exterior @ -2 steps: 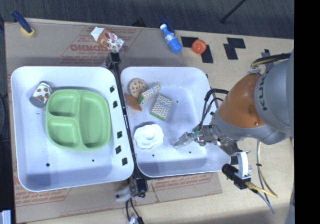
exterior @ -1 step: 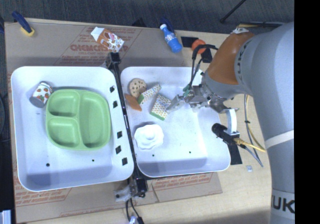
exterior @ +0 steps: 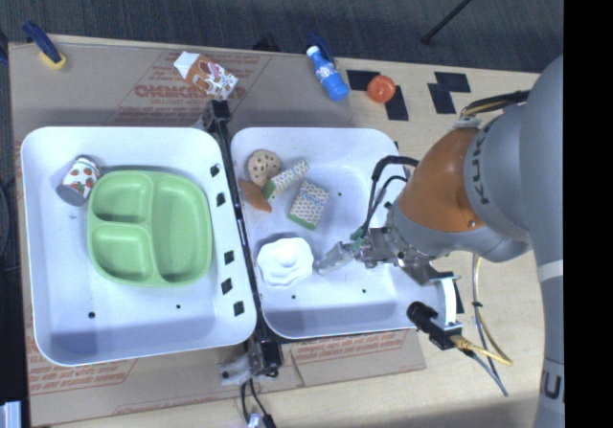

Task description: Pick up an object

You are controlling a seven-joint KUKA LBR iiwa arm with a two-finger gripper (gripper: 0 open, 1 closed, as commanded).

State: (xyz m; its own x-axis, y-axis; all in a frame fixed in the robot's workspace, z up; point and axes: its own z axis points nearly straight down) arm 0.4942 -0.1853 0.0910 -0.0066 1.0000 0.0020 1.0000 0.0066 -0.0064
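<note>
1. The grey arm (exterior: 508, 196), with its orange band (exterior: 442, 189) above the wrist, reaches in from the right over the right bin (exterior: 383, 316), its gripper (exterior: 337, 257) low above the near-right part of the bin floor.
2. How far the jaws stand apart cannot be told: the fingertips blur into a small clear, glassy shape at the tip, and whether that is an object in their hold is not plain.
3. A white blob-shaped object (exterior: 284, 260) lies on the bin floor just left of the gripper tip, very near it; whether they touch is unclear.
4. Farther from the camera in the same bin, a green-and-white patterned packet (exterior: 308, 203) lies apart from the gripper, toward the far left of it.
5. A round speckled cookie-like piece (exterior: 261, 166), an orange piece (exterior: 256, 195) and a pale wrapped stick (exterior: 288, 177) cluster at the far-left of the right bin, well apart from the gripper.
6. The left bin (exterior: 38, 225) holds a green sectioned tray (exterior: 150, 225) and a small printed cup (exterior: 79, 179) tipped on its side at the tray's far-left corner.
7. On the bench beyond the bins sit a blue bottle (exterior: 328, 73), an orange ball (exterior: 382, 87) and a crumpled wrapper (exterior: 206, 77).
</note>
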